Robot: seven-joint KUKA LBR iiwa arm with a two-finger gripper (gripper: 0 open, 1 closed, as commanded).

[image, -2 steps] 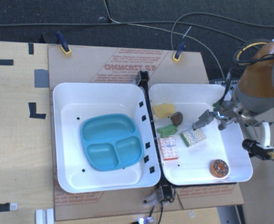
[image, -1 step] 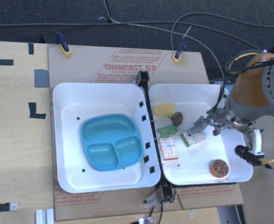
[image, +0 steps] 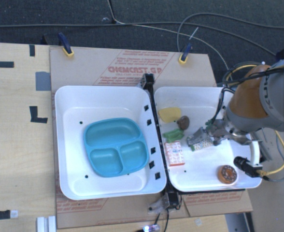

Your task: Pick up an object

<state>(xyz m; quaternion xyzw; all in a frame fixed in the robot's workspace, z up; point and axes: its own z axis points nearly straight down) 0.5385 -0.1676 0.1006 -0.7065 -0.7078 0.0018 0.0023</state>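
At lower right a donut (image: 227, 174) sits loose in the right bin (image: 200, 183). Above it the end effector (image: 198, 140) hangs low beside a card (image: 174, 153), yellow block (image: 169, 114) and brown lump (image: 183, 123), seemingly poised to pick one; its spread I cannot tell.

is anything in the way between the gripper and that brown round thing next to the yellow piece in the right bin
Nothing visible does. The gripper hangs low in the right white bin, and the small brown round object lies just up-left of it beside the pale yellow piece, with bare bin floor between.
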